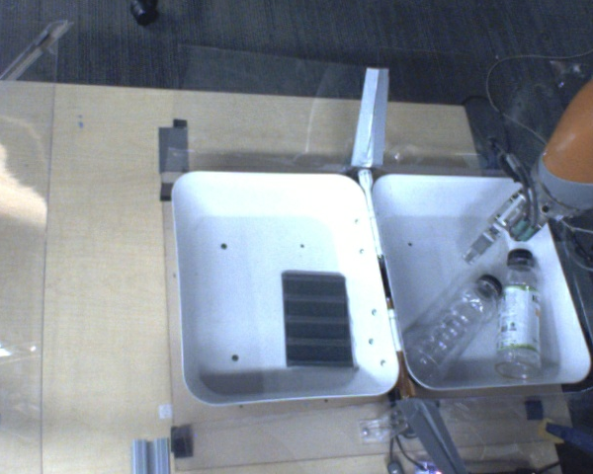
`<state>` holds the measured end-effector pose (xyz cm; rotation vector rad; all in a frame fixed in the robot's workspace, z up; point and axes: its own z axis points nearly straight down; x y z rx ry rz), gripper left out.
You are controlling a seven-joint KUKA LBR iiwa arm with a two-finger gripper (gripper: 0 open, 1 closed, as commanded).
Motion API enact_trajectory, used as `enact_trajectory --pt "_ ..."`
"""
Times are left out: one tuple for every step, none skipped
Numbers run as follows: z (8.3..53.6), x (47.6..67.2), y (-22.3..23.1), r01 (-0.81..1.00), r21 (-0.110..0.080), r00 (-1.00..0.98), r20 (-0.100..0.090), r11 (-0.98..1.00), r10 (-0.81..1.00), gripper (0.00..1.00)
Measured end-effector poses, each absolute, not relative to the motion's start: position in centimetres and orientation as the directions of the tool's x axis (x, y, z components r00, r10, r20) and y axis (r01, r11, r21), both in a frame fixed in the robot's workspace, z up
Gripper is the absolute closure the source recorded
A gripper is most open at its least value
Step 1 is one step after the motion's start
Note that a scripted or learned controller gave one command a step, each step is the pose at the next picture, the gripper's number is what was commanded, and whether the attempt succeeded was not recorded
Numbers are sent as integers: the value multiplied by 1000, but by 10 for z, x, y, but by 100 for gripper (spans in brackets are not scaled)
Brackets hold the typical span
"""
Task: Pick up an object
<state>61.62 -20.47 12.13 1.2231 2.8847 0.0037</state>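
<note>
gripper (486, 237): state unclear, above right bin (415, 215) | bottles (453, 326) crowd near edge | far-left corner open

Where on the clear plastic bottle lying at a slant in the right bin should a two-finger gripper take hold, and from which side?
Grip the clear bottle across the middle of its body, coming from above with fingers set across its long axis. It lies flat and slanted, dark cap toward the labelled bottle, so the neck end is likely crowded.

Two white bins (193, 265) side by side on one bench (99, 265), one black ridged block (316, 318) in the left bin, two clear plastic bottles (453, 326) in the right bin, one gripper (494, 227) on one arm (578, 151).
</note>
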Motion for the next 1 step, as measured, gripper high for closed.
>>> enact_trajectory --pt "104 572 -161 610 4 -792 -5 792 610 0"
